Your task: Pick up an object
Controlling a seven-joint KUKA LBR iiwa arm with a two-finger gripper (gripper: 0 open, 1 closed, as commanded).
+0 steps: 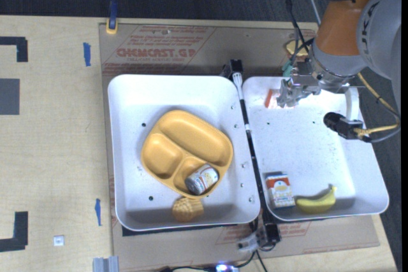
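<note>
Red piece in the far left corner of the right bin, lying flat just beside the gripper, hanging low over that corner with nothing seen in its grasp; spread or pressed together, cannot tell. Farther out, along the same bin's near wall, a small carton and a banana, and in the left bin a yellow tray holding a can, a tan lump beside it. Judged early: nothing lifted yet, with closing on a thing and raising it left to do.
</note>
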